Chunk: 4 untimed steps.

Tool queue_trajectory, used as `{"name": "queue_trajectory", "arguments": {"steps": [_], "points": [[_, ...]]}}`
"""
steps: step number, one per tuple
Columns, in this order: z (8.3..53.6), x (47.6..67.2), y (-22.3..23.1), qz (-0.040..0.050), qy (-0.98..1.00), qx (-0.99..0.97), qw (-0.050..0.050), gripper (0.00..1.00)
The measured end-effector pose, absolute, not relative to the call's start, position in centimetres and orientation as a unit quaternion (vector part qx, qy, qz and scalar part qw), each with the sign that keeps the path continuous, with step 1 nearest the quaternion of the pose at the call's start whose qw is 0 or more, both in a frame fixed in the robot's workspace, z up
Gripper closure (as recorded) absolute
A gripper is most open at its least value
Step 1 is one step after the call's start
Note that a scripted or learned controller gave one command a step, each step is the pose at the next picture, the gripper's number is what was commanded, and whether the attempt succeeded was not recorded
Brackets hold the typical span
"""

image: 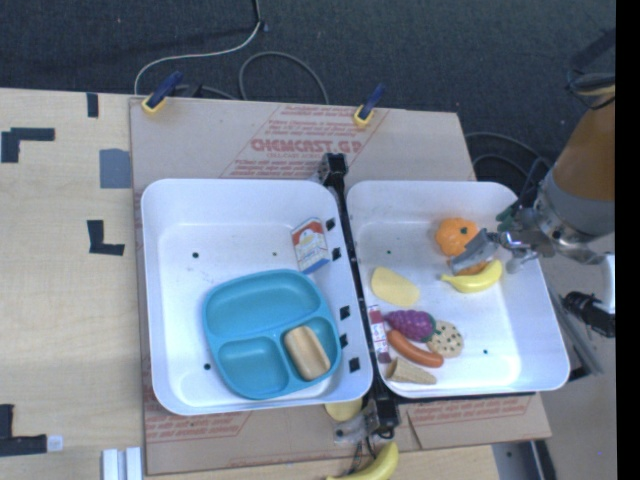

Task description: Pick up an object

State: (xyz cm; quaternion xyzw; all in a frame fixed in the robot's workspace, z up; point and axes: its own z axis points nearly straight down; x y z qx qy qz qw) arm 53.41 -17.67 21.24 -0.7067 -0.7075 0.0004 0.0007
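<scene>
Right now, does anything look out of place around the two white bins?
Yes: a yellow toy banana lies on the bench below the white right bin, outside both bins, while the other toy foods sit inside.

Two bins sit side by side at mid-frame. The left bin (pixel 170 268) holds a tray (pixel 250 318) at its lower centre, a bun (pixel 307 351) in the tray's lower right compartment, and a carton (pixel 311 244) at upper right. The right bin (pixel 520 353) holds an orange (pixel 455 234) at upper centre, a banana (pixel 474 279) just below it, and grapes (pixel 410 322), a cookie (pixel 446 338) and a sausage (pixel 412 349) clustered lower left.
</scene>
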Motion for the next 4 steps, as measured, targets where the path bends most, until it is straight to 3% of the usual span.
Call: {"name": "queue_trajectory", "arguments": {"steps": [1, 2, 3, 4], "points": [[7.9, 58.4, -21.0, -0.0006, -0.708, -0.706, -0.004, 0.00], [8.7, 64.2, -16.7, -0.0013, -0.709, -0.705, -0.003, 0.00], [8.6, 67.0, -13.0, -0.0008, -0.709, -0.705, -0.001, 0.00], [9.6, 66.9, -13.2, 0.0002, -0.708, -0.706, -0.002, 1.00]]}}
